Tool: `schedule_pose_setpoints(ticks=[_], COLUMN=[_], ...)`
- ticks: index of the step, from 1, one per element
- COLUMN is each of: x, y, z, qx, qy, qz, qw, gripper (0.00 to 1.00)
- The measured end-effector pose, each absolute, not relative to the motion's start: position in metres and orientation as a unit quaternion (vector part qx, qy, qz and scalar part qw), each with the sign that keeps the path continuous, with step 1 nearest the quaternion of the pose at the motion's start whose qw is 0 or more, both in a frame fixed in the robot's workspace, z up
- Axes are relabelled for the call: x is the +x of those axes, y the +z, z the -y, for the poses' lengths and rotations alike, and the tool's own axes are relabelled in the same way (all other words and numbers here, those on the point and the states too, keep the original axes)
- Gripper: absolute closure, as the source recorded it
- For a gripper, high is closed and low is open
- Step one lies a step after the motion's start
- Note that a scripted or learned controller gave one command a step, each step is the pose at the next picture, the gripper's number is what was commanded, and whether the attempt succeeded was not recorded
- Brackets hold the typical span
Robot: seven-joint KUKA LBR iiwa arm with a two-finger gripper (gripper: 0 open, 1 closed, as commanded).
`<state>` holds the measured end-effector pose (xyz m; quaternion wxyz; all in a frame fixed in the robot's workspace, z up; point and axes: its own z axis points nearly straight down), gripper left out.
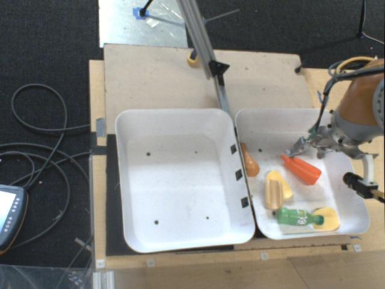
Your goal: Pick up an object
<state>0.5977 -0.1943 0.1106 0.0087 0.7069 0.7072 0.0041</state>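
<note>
Gripper (299, 147): fingers apart, nothing between them, just above carrot's end | Carrot (302, 169): lying in right bin (361, 218), upper right | Green bottle (296, 217): near front wall

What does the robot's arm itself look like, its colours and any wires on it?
The arm has an orange band over a grey wrist section, with yellow and dark cables looping above it. Its gripper is a small metal-grey assembly with slim fingers, and a black part sticks out below.

Dark carpet floor (48, 35) with black cables (36, 131) beside a wooden bench (258, 77)
</note>
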Motion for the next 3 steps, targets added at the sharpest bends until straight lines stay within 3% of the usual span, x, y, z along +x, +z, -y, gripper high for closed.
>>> schedule_pose_setpoints(ticks=[1,3], x=[0.599,0.609], y=[0.121,0.216], z=[0.194,0.202], qx=[0.707,0.705], qy=[0.0056,0.0014], qz=[-0.707,-0.709], qw=[0.009,0.003], gripper=[1.0,1.0])
